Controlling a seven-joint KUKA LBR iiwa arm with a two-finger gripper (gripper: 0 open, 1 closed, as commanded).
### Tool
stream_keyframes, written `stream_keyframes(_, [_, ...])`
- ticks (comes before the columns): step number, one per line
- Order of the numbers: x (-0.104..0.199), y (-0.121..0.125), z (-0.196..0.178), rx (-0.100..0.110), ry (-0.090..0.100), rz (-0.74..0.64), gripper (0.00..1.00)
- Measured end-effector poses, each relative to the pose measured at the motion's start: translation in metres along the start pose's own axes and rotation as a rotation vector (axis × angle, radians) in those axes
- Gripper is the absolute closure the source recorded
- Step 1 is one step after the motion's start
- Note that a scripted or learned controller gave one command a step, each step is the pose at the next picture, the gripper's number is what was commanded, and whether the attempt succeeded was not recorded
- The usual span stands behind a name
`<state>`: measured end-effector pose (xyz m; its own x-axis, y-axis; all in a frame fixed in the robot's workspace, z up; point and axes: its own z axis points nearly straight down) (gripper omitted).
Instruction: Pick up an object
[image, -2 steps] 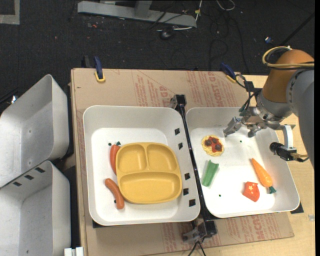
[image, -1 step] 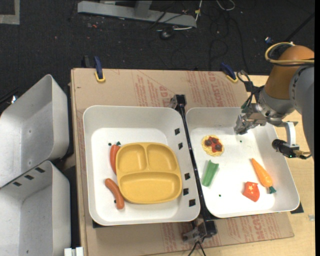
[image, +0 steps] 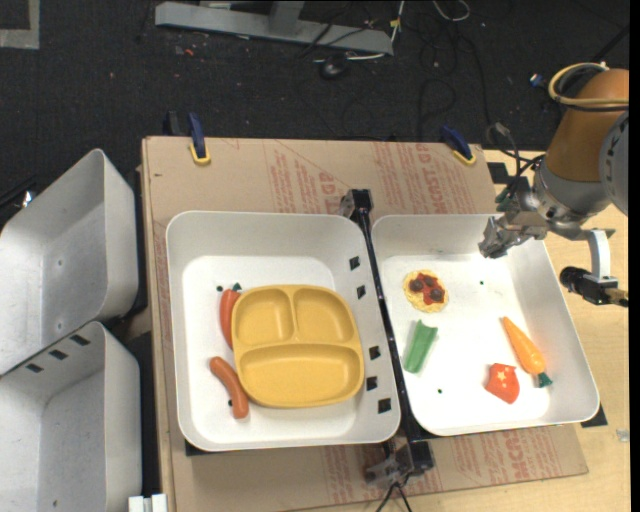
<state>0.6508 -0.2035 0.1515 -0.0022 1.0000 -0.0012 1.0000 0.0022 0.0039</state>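
Note:
The right bin (image: 560, 400) holds a small round pizza-like piece (image: 425, 288), a green pepper (image: 420, 346), an orange carrot (image: 524, 347) and a red pepper piece (image: 502, 382). My gripper (image: 494, 243) hangs over the right bin's far right corner, up and to the right of the pizza piece. Nothing shows between its fingers. The left bin (image: 190, 400) holds a yellow divided tray (image: 297, 345), a red chili (image: 227, 310) at its left edge and a sausage (image: 229, 385) at its lower left.
Two more white bins (image: 60, 300) stand tilted at the far left, off the brown board (image: 300, 170). Black clips sit along the divider between the two bins. Cables lie on the dark floor behind the bench.

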Motion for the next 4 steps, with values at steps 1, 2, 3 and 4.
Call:
stream_keyframes(1, [0.001,0.002,-0.065,-0.005,-0.002,-0.002,1.0])
stream_keyframes(2, [0.001,0.003,-0.093,0.0,0.0,-0.001,1.0])
stream_keyframes(3, [0.045,-0.009,-0.097,0.005,0.003,-0.004,1.0])
stream_keyframes(4, [0.094,-0.037,-0.1,0.006,0.002,-0.004,1.0])
